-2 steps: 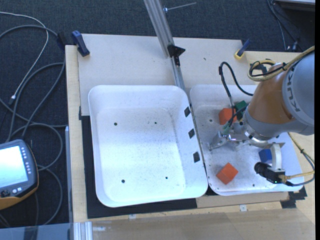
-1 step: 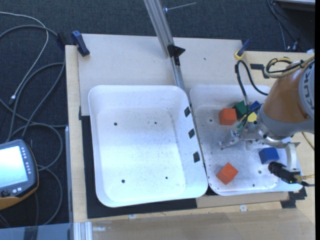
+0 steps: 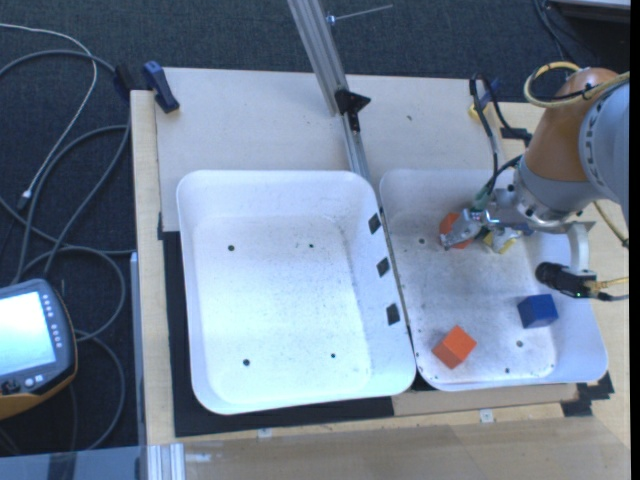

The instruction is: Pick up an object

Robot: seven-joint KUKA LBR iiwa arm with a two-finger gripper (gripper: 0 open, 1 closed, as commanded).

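Note:
My gripper hangs low over the upper middle of the right bin, reaching in from the right. A small red object sits right at the gripper's tip, touching or nearly touching it. An orange cube lies near the bin's front left. Toward the front right rests a blue cube. A small yellow piece shows just under the gripper body; I cannot tell whether it is a loose object or part of the tool.
The left bin stands beside the right one, with black clips along their shared wall. A slanted metal pole crosses the back. Cables and a black connector hang off the arm at the right bin's edge.

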